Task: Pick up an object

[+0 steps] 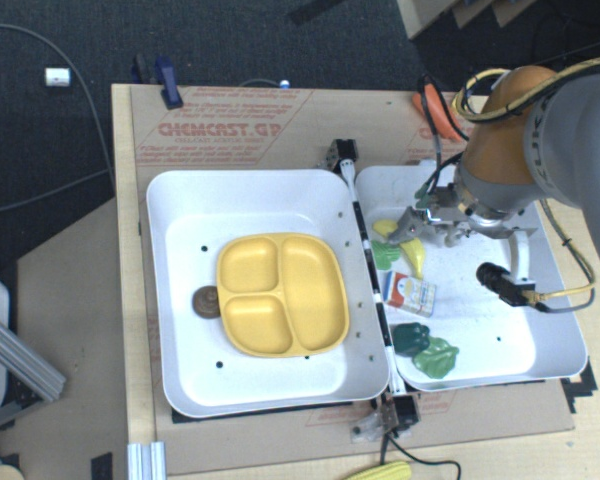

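Note:
My gripper [427, 220] hangs low over the upper left part of the right bin [540, 353], under the grey arm with its orange band [500, 133]. Just below and left of it lie a small yellow piece [412, 256] and a light green piece [385, 256]. A little white and red carton [410, 294] lies below those. Near the bin's front left corner sit a dark green object [411, 338] and a lighter green one [437, 357]. I see nothing lifted by the gripper.
The left bin [180, 218] holds a yellow divided plate [280, 294] with a small brown round object [206, 301] at its left edge. A black cable part [502, 282] hangs over the right bin. Black clamps [343, 154] sit on the wall between the bins.

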`<state>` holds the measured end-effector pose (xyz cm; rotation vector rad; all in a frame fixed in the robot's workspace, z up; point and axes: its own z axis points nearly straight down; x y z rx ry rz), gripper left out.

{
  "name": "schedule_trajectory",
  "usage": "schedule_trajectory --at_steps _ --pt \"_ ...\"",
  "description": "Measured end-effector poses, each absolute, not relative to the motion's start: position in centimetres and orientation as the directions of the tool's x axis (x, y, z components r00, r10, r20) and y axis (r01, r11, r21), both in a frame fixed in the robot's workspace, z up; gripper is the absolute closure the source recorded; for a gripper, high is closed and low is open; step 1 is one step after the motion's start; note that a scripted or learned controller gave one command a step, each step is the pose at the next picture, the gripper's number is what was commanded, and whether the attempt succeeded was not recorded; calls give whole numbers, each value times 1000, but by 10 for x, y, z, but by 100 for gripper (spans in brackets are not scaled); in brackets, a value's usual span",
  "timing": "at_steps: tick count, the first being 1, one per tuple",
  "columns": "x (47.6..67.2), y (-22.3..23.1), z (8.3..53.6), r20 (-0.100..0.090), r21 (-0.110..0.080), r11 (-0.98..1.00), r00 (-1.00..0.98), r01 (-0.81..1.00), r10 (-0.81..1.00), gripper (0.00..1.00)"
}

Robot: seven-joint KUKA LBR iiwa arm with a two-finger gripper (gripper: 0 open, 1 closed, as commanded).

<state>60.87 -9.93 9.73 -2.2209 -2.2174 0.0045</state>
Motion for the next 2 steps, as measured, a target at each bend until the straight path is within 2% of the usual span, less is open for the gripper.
schedule_trajectory --at_steps 1,2 --pt "610 -99 109 0 1 -2 2 1000 1000 100" --pt "610 -99 109 0 1 -2 2 1000 1000 0"
